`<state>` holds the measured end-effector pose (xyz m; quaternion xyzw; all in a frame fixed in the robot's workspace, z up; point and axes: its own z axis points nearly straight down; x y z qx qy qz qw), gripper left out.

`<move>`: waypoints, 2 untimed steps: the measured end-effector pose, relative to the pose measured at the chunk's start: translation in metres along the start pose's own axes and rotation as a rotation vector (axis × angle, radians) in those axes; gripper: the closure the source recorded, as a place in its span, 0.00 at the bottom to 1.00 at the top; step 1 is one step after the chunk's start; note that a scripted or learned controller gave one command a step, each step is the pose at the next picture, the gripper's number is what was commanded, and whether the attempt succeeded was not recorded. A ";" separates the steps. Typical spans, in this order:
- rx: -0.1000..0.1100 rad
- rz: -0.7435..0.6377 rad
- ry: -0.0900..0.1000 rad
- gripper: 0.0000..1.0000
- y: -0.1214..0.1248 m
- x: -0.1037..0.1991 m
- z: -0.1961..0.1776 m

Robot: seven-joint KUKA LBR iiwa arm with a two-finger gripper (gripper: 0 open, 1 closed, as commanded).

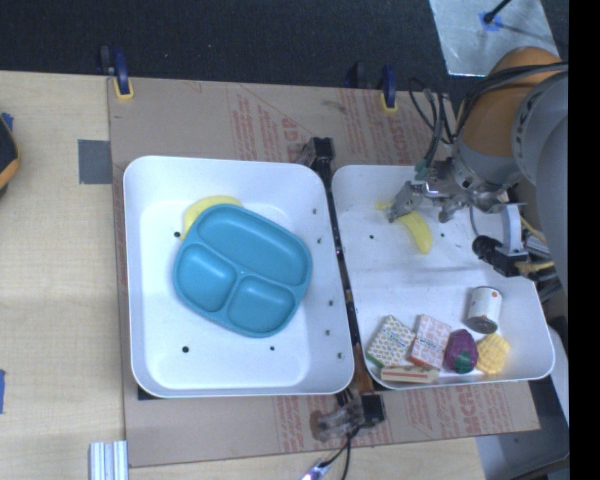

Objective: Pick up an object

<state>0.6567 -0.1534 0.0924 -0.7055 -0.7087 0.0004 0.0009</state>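
A yellow toy banana (418,233) lies in the upper part of the right bin (370,268). My gripper (422,209) hangs just over the banana's upper end, its fingers spread open to either side, with nothing held between them. Along the right bin's front edge lie a small tin can (483,308), a purple toy (461,350), a yellow corn-like toy (493,353), two patterned packets (390,339) (429,340) and a sandwich-like piece (408,374). In the left bin (150,348) a blue divided plate (242,270) rests on a yellow item (208,209) that is mostly hidden.
The grey arm with its orange band (510,98) enters from the upper right, with cables and a black fitting (500,253) over the right bin's right side. The bins' shared wall (336,268) runs down the middle. Clamps (123,73) hold the cardboard at the back.
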 end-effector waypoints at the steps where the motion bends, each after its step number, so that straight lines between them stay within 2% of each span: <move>1: 0.012 -0.005 0.001 1.00 -0.002 -0.001 -0.009; 2: -0.001 0.000 0.000 1.00 -0.018 0.081 -0.100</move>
